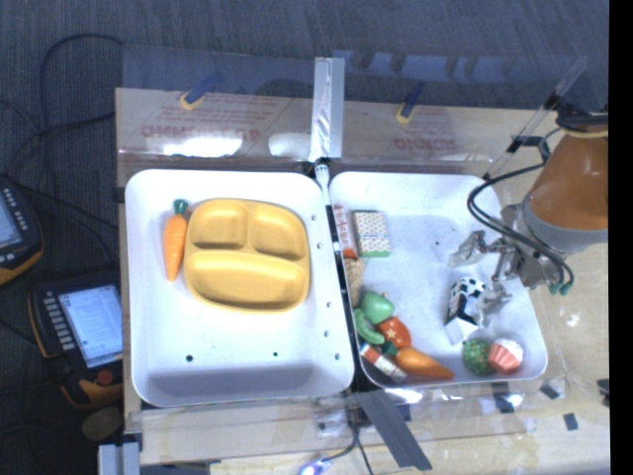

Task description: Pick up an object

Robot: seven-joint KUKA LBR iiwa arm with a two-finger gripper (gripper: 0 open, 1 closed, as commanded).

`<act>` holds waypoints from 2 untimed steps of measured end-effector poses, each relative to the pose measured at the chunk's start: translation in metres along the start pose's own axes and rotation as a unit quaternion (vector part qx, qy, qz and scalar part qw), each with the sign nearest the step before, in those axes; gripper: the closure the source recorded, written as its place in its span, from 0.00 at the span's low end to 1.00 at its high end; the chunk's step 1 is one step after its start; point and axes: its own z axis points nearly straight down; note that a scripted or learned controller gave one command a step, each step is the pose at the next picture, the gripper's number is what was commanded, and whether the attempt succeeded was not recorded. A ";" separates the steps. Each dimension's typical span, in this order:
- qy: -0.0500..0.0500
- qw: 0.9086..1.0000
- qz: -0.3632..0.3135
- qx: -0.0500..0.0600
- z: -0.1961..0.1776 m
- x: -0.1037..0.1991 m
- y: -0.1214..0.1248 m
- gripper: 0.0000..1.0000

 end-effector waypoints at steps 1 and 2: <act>-0.004 0.999 -0.046 0.008 0.006 -0.018 0.016 0.00; 0.003 0.986 -0.164 -0.003 0.028 -0.007 -0.002 0.00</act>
